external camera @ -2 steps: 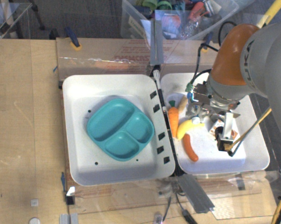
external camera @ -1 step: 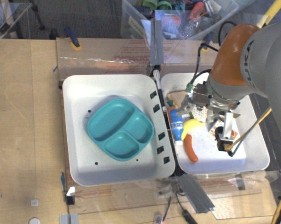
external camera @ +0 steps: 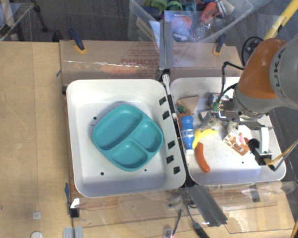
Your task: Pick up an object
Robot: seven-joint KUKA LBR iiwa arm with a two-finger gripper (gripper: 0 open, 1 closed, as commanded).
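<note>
Pincer [external camera: 219, 114] sits low in the right bin [external camera: 228, 168], over the clutter near the banana [external camera: 206, 133]; can't tell from here whether it's spread or closed, and nothing visibly sits in it. Candidates lie just left of it: the banana, a blue bottle [external camera: 187, 129] against the divider, and an orange carrot-like piece [external camera: 202, 158] nearer the front. I'd guess all are light, hard, slick plastic toys that roll, so pinch across the narrow middle, and the banana looks easiest.
</note>
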